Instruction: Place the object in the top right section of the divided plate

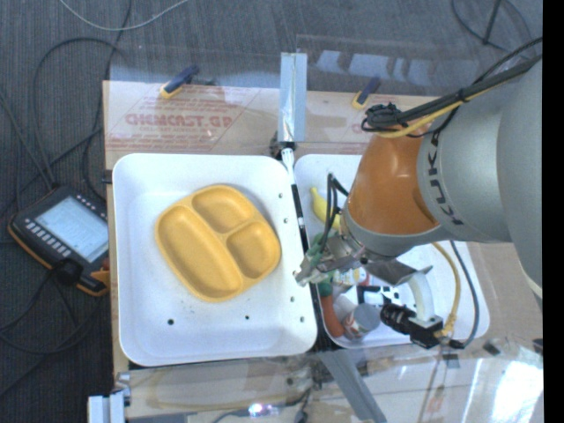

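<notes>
Yellow divided plate in left bin

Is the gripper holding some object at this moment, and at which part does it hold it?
It cannot be told. The gripper is low over the right bin, among small objects, but the arm hides the contact.

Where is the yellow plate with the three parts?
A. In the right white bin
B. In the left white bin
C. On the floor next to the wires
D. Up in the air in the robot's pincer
B. The yellow divided plate lies flat on the floor of the left bin, while the arm is over the right bin.
</notes>
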Action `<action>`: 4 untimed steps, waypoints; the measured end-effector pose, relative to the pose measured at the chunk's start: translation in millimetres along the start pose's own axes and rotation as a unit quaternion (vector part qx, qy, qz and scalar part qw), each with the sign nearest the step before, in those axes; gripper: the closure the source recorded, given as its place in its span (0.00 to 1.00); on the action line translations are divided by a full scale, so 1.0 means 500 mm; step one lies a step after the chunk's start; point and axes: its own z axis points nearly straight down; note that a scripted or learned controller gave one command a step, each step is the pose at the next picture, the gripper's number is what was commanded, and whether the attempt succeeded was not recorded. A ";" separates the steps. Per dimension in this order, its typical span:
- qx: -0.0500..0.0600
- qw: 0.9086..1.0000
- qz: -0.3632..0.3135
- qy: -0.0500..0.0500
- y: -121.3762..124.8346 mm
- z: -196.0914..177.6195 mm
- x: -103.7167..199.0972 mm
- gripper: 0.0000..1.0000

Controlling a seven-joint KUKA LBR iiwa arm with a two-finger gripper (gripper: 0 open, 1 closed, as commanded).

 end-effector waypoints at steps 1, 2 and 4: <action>0.004 1.000 0.000 0.001 -0.003 -0.014 0.001 1.00; -0.003 0.999 0.034 -0.003 -0.015 -0.460 -0.060 1.00; 0.001 0.979 0.204 0.000 -0.014 -0.040 -0.046 1.00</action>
